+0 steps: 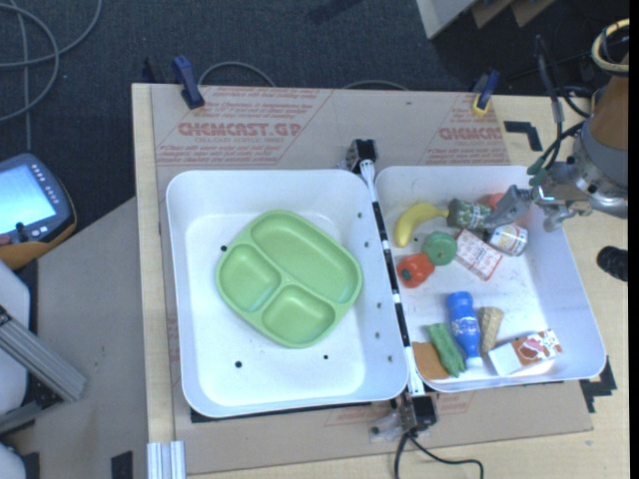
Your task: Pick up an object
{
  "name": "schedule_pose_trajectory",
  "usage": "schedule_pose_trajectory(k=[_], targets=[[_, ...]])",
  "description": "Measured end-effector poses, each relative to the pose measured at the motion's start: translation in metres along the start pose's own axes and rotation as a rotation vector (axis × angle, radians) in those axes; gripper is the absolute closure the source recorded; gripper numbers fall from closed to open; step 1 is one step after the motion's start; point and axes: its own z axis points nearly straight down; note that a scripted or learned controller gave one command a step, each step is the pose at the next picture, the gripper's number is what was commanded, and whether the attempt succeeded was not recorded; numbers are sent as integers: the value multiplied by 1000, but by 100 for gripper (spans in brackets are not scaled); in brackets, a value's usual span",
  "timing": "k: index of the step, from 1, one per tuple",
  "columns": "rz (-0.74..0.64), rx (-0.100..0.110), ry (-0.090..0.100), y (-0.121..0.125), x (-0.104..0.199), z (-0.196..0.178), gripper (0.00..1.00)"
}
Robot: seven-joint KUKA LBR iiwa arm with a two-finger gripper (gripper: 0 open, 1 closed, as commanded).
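Note:
My gripper hangs over the far right part of the right bin, open, with nothing between its fingers. Its left finger sits just above a small red and white can and a dark green bottle. Further left lie a yellow banana, a green round fruit, a red pepper and a red and white box. Toward the near side are a blue bottle, a tan cone and a white and red packet.
The left bin holds a green divided plate. A green vegetable and an orange slice lie at the right bin's near left corner. The bins' shared rim runs between them. Cables hang near the arm.

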Motion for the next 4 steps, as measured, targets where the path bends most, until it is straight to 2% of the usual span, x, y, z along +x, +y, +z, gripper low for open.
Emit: schedule_pose_trajectory(k=[1, 2, 3, 4], targets=[[-6, -4, -2, 77, 32, 118, 0], [1, -2, 1, 92, 51, 132, 0], [-3, -10, -1, 103, 70, 40, 0], [6, 9, 1, 94, 7, 153, 0]])
